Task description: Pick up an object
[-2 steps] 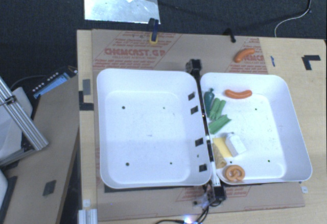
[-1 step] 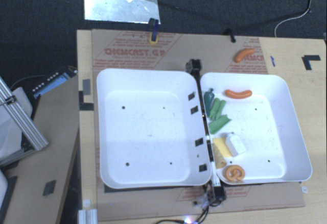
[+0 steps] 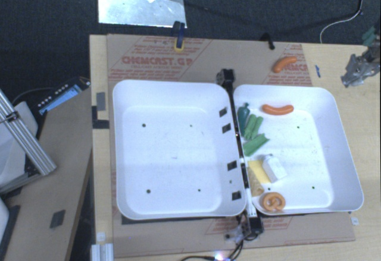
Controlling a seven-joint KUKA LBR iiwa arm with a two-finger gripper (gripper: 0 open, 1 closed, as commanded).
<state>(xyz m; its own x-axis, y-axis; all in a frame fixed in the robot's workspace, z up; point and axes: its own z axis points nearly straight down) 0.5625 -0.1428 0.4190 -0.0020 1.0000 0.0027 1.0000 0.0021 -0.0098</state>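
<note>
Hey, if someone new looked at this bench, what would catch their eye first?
Probably the two white bins, the right bin with toy food bunched along its left wall: an orange sausage, green pieces and a curled pretzel. A second sausage lies on the board behind it, and the gripper hangs at the right edge.

- The floor of the left bin (image 3: 172, 153) is left bare, so free passage is given across its whole width.
- The left side of the right bin (image 3: 333, 153) is crowded: green pieces (image 3: 251, 129), a yellow block (image 3: 258, 174), a small white block (image 3: 273, 168) and a coiled orange piece (image 3: 274, 201) are packed near the divider.
- An orange sausage (image 3: 278, 109) is laid near the back wall, apart from the cluster.
- The right half of that bin's floor is unobstructed.
- A second orange sausage (image 3: 284, 64) is set on the tabletop (image 3: 196, 57) behind the bins.
- The pincer (image 3: 357, 72) is seen beyond the right bin's far corner.
</note>
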